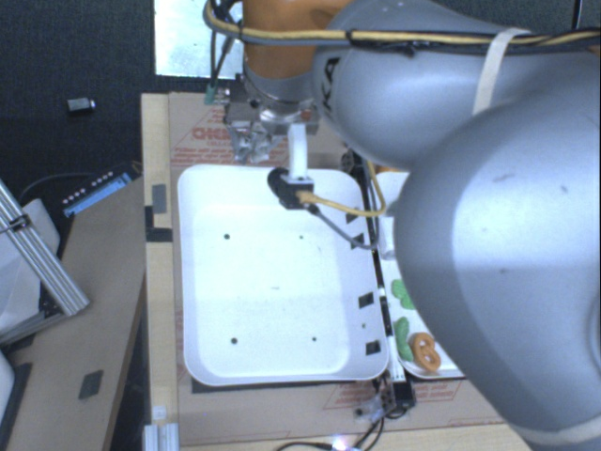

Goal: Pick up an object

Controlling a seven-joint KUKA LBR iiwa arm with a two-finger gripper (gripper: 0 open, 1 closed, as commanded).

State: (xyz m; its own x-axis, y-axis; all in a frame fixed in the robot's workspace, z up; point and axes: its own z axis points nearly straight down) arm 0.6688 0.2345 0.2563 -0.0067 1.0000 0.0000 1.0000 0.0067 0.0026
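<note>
Grey arm [470,158], orange band [296,7]

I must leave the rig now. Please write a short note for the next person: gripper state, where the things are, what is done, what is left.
Gripper: above the far edge of the left bin; nothing seen between its fingers.
Things: a green piece and an orange pretzel-like piece lie in the right bin, which the arm mostly hides.
Done: no pick yet.
Left: pick up an object.
</note>
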